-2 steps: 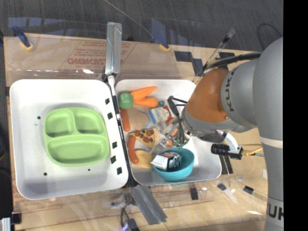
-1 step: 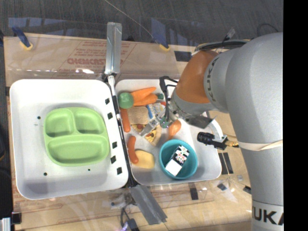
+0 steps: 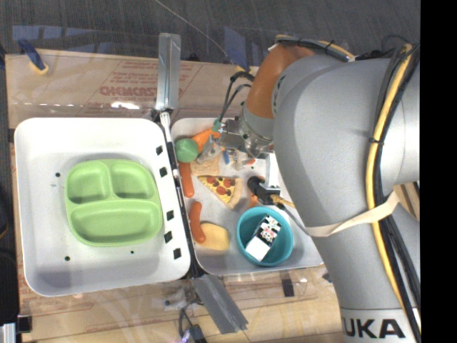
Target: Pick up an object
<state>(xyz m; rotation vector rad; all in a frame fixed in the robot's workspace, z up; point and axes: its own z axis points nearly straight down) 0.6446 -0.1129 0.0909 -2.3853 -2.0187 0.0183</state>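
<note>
My gripper (image 3: 230,143) hangs low over the back of the right bin (image 3: 214,263), under the grey arm. Just to its left lie a green ball (image 3: 186,150) and an orange carrot (image 3: 203,137). A pizza slice (image 3: 220,186) lies right in front of it. Along the bin's left wall sit a red sausage (image 3: 187,179), a second orange-red sausage (image 3: 196,221) and a yellow bun (image 3: 216,236). A teal bowl (image 3: 265,236) with a small white and black item in it stands at the front right. The arm hides the bin's right side.
The left bin (image 3: 36,191) holds a green divided plate (image 3: 112,201). A metal bar (image 3: 168,70) runs along the divider between the bins at the back. The arm's bulk covers the bench on the right.
</note>
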